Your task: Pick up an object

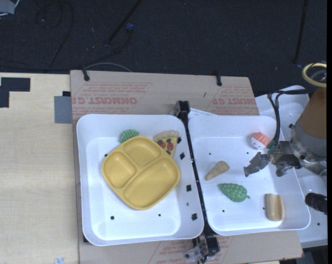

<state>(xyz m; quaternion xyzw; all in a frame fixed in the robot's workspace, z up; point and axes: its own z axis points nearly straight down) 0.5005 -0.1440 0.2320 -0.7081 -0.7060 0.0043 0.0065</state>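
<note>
from the overhead camera i've got the gripper (pixel 257 164) hanging low over the right bin (pixel 240 229), jaws spread with nothing between them, so i read this as the approach, no pick yet. nearest candidates: the tan cone piece (pixel 217 170) just left of the fingertips, the green grape bunch (pixel 233 191) below it, the bread piece (pixel 274 207) near the front corner, an orange-and-white toy (pixel 259 140) behind. over in the left bin (pixel 94 230) sits the yellow divided plate (pixel 141 172). next i'd want to centre over one item, drop, then close.
</note>
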